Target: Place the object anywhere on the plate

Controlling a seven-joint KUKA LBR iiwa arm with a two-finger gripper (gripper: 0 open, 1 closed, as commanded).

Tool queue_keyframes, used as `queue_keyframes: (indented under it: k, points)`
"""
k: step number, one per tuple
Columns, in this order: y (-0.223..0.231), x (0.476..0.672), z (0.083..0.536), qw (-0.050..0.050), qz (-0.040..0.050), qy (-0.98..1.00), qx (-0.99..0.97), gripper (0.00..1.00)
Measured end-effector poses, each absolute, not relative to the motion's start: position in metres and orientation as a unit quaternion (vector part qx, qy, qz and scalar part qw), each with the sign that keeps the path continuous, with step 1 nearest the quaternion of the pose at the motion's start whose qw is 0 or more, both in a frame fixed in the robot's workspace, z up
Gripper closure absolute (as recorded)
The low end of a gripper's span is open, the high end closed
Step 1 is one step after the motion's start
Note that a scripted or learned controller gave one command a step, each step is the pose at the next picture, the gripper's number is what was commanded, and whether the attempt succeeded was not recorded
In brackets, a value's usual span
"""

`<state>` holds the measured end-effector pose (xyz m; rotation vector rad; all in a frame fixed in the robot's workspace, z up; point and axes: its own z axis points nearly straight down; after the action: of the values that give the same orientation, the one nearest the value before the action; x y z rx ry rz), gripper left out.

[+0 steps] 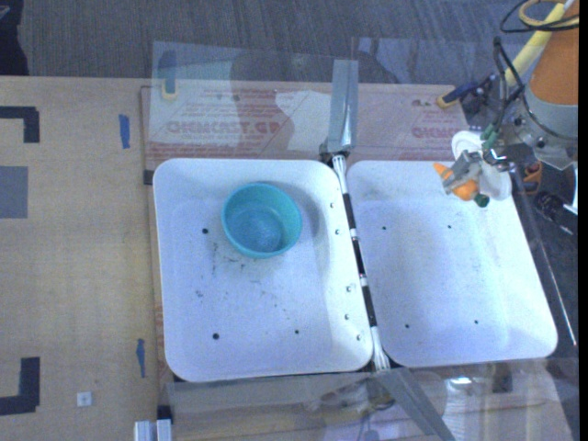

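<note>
A teal round plate [262, 220] with a raised rim sits in the far half of the left bin [184, 338]. My gripper [470, 175] hangs over the far right corner of the right bin [459, 320], well to the right of the plate. Its pale fingers are shut on a small orange object [460, 186] with a green tip, which is lifted off the bin floor. The gripper body hides part of the object.
A metal divider rail [354, 246] runs between the two bins. Behind them stands a clear panel with a grey upright post [342, 108]. Cables and the orange wrist band [556, 72] crowd the upper right. Wooden bench top [73, 246] lies to the left.
</note>
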<state>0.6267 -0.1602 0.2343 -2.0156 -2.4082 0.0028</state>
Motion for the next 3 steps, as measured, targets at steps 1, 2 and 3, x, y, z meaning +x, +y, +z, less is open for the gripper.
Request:
queue_keyframes:
  k: [1,2,3]
  points:
    - [-0.1,0.584,0.245,0.002,0.0008,-0.799,-0.601,1.0]
    - [-0.014,0.596,0.236,0.002,0.0012,-0.796,-0.605,1.0]
    - [0.081,0.618,0.183,0.001,-0.0006,-0.778,-0.628,1.0]
